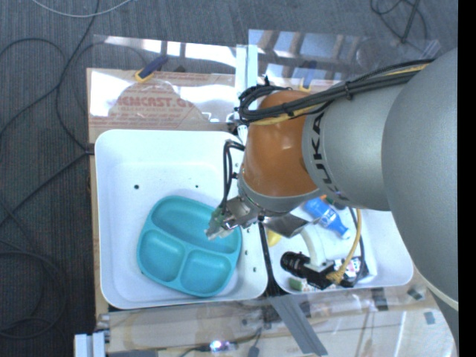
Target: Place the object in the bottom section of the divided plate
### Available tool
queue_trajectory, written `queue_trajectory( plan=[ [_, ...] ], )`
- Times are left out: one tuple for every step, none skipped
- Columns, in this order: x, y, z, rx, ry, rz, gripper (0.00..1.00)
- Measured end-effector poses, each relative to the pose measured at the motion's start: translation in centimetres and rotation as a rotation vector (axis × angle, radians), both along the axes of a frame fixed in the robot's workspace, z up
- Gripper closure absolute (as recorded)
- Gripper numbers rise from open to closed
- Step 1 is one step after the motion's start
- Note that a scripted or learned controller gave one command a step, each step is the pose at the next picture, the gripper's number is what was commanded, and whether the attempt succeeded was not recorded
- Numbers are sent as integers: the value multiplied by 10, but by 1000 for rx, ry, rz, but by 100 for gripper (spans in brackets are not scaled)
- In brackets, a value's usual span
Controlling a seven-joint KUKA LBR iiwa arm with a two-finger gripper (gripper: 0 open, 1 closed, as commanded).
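Note:
A teal divided plate (172, 253) lies in the left white bin (123, 169), toward its front right. It has one large section at the top and two smaller ones along the bottom. My gripper (222, 226) hangs over the plate's right rim, at the edge of the large top section. A small greenish bit (217, 216) shows right at the gripper's tip. I cannot tell whether it is held. The orange band and grey wrist hide the wall between the bins.
In the right bin (398, 274) lie a blue packet (326, 216), a yellow piece (274, 236) and a white item (316, 242), partly under the arm. A clear plastic sheet (160, 106) lies behind the left bin.

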State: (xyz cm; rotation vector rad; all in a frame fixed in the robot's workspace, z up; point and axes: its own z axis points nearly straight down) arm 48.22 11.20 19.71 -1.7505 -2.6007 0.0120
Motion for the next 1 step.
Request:
queue_trajectory(
  plan=[
    [17, 59, -55, 0, 2, 158, 100]
  ],
)
